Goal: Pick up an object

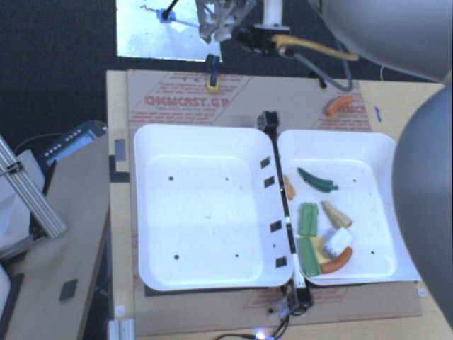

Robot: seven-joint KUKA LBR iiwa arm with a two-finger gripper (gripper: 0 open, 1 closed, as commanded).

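The pincer (pixel 216 20) hangs at the far edge of the scene, above the bench's back margin and beyond both bins, and nothing sits between its fingers; whether those fingers are spread or pressed together I cannot tell, since they blur into one pale metallic cluster. Directly below it in the view, just nearer the camera, a small blue-and-yellow clip (pixel 212 73) stands on the brown board. Every candidate object lies well away from the pincer, nearer the camera and off to its right side of the view: in the right bin (pixel 382 147) there is a dark green pepper (pixel 317 180), a green ridged piece (pixel 308 219), a pale cone-shaped piece (pixel 337 215), a white block (pixel 339 239) and an orange sausage-like piece (pixel 337 261), the last few crowded close together. The left bin (pixel 152 144), nearer the pincer, holds none of them. An orange piece (pixel 339 105) rests outside the bins on the board. By my judgement the task stands at its very start, before any approach. The next move calls for travelling over the right bin and descending on one item; the pepper, lying apart from the cluster, looks the cleanest target
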